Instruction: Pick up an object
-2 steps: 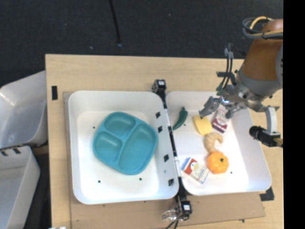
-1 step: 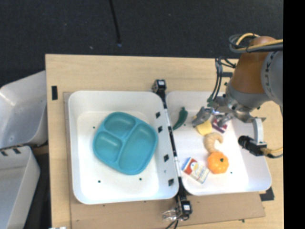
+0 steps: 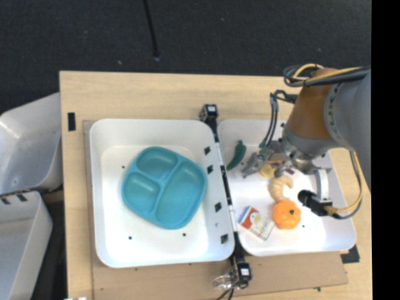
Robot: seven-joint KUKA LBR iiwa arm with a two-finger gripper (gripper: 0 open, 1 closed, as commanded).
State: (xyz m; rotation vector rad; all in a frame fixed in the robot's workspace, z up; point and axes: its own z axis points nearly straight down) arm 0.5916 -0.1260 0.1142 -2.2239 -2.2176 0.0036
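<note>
Gripper hangs low in the right bin, among a green piece and a pale croissant-like toy; I cannot tell its state. The orange pumpkin-like toy nearby looks light, smooth, rounded; grasp across its middle

The small printed box bears markings too blurred to read.
</note>
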